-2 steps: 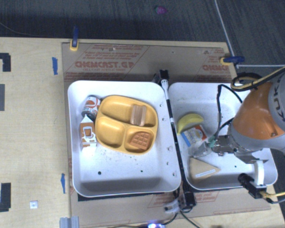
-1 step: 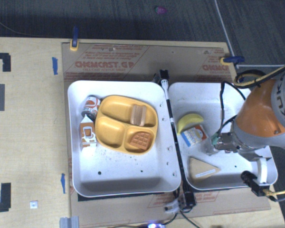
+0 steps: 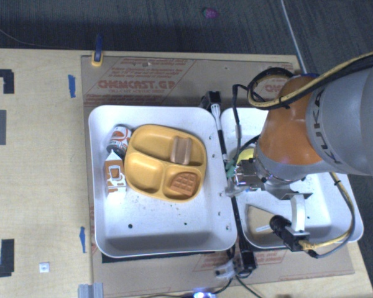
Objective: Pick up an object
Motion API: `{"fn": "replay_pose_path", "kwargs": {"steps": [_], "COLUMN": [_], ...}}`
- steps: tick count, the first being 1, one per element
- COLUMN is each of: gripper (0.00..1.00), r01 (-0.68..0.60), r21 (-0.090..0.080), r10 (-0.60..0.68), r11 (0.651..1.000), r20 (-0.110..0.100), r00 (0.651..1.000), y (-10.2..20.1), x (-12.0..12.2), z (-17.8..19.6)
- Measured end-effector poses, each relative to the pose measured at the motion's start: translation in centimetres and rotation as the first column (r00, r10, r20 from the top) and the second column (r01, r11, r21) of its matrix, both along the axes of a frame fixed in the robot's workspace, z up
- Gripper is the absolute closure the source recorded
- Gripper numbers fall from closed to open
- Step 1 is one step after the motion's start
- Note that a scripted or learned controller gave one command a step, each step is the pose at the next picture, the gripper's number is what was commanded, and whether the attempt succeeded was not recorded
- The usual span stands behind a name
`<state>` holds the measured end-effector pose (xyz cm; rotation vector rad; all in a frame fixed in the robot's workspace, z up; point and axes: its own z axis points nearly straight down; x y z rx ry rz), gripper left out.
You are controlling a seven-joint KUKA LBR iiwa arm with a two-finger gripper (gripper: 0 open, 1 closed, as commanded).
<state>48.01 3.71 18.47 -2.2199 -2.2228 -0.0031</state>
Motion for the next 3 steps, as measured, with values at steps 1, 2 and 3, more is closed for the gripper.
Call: {"fn": "replay_pose_path", "kwargs": {"steps": [1,2,3], "gripper": [0.00,0.00,0.00], "r01": [0.000,0.002,0.001], "r21": [-0.001,-0.002,-0.002], "r10": [0.000,-0.002,-0.001], "r11": [1.000,1.000,1.000], "r20": [0.000,0.000,-0.001], "r00": [1.000,1.000,1.000], "y": [-0.1,-6.7,-6.6], "x": [0.0,5.3,5.3], "z": [0.0,0.0,0.0]}}
